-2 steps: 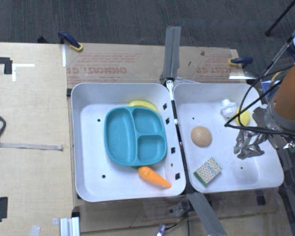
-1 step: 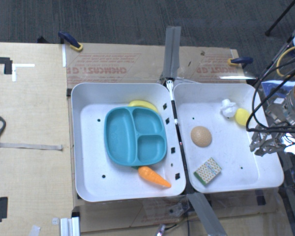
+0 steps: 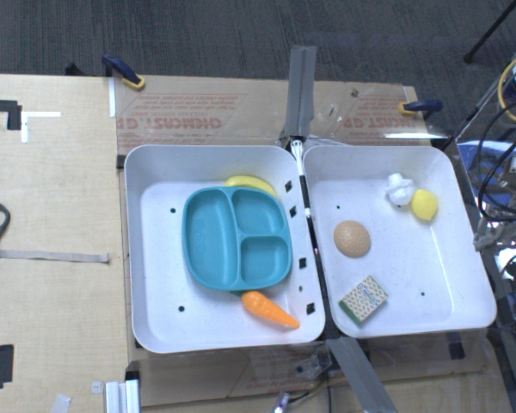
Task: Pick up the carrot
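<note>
Carrot was untouched, grab hadn't started yet.
Left bin (image 3: 146,256) held a blue divided tray (image 3: 237,237), and the carrot (image 3: 270,310) lay just below it near the front wall. Couldn't tell the jaws' state; next move looked like reaching over.

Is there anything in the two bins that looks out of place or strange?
Nothing is spilled or broken. One small oddity: the blue divided plate in the left bin lies on top of a yellow object, hiding most of it. The carrot lies free beside the plate's near edge.
</note>
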Controlling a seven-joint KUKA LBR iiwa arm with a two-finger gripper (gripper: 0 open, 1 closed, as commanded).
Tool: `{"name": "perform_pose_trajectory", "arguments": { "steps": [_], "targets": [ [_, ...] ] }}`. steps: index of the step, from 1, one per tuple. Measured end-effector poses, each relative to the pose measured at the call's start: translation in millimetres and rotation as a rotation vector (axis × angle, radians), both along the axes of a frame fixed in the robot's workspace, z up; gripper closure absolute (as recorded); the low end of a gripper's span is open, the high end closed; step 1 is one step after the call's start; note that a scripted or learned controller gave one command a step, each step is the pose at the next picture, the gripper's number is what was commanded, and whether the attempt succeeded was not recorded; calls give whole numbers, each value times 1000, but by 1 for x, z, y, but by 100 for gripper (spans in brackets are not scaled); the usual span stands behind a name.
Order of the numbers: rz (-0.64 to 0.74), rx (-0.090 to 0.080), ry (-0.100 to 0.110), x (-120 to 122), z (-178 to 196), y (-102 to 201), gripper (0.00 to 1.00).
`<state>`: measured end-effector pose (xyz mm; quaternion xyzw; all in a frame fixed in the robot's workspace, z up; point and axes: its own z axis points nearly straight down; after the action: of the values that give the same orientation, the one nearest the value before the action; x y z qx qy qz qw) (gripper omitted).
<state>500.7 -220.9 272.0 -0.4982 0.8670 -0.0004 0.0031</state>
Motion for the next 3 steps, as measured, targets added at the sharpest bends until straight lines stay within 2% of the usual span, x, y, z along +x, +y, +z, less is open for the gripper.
{"name": "perform_pose_trajectory", "arguments": {
  "steps": [1,2,3],
  "targets": [
    [264,0,2,-18,-5,-1,100],
    [578,0,0,-4,-9,0,100],
    [994,-1,0,-22,-8,12,100]
  ]
}}
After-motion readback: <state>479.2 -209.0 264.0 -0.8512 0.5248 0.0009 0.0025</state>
